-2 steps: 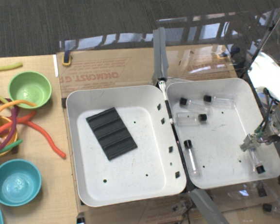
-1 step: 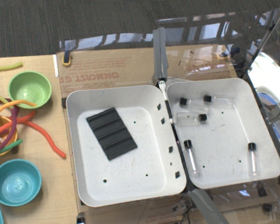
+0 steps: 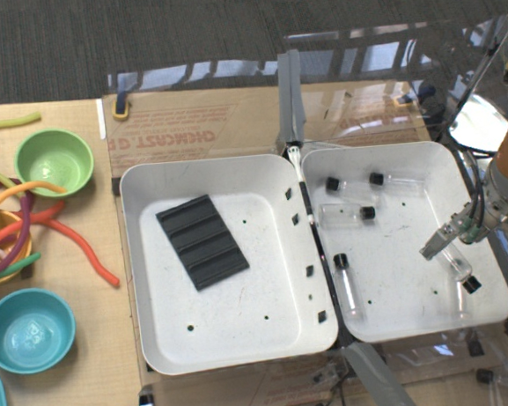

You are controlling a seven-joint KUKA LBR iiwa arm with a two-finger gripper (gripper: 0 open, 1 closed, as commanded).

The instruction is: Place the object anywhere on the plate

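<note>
Camera view: two white bins (image 3: 143, 251) on cardboard (image 3: 194, 128) (dark carpet (image 3: 177, 28) beyond).

White bins (image 3: 143, 251) — black ribbed plate (image 3: 202, 241)

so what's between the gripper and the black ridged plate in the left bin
In the camera view, between the gripper and the black ridged plate lie a clear black-capped tube and the bins' adjoining rims.
</note>
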